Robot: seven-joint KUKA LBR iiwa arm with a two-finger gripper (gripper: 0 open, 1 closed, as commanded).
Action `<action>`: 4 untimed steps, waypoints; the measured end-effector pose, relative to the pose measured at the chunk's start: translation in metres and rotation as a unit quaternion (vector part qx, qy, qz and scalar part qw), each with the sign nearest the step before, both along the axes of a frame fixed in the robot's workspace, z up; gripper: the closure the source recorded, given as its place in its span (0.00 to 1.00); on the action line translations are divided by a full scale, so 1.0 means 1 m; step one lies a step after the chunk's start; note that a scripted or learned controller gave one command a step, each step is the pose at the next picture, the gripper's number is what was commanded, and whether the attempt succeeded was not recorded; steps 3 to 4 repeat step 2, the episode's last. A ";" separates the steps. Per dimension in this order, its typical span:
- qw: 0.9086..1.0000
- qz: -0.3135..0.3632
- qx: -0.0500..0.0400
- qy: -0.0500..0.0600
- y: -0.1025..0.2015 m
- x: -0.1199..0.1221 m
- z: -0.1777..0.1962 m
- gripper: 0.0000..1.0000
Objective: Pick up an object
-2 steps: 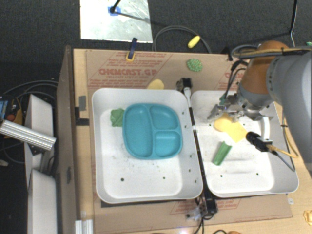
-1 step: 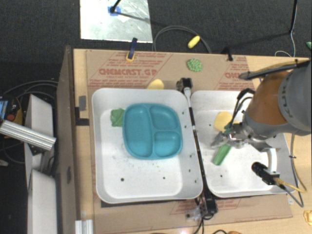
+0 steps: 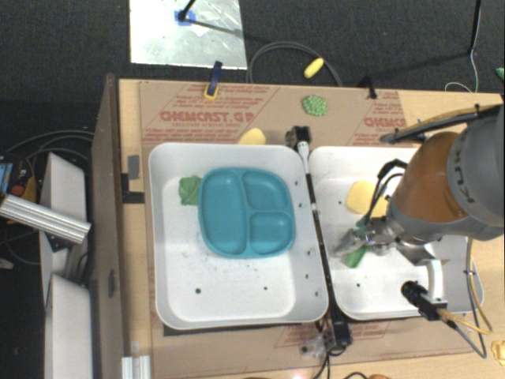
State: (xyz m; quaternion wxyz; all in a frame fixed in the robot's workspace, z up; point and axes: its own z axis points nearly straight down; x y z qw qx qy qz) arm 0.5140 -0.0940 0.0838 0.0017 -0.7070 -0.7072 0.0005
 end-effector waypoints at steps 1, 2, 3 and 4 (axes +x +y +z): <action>1.000 0.000 -0.001 -0.003 -0.001 0.003 0.011 1.00; 1.000 0.007 0.000 -0.007 0.088 0.041 0.106 1.00; 1.000 0.007 0.000 -0.007 0.088 0.041 0.106 1.00; 1.000 0.007 0.000 -0.007 0.088 0.041 0.106 1.00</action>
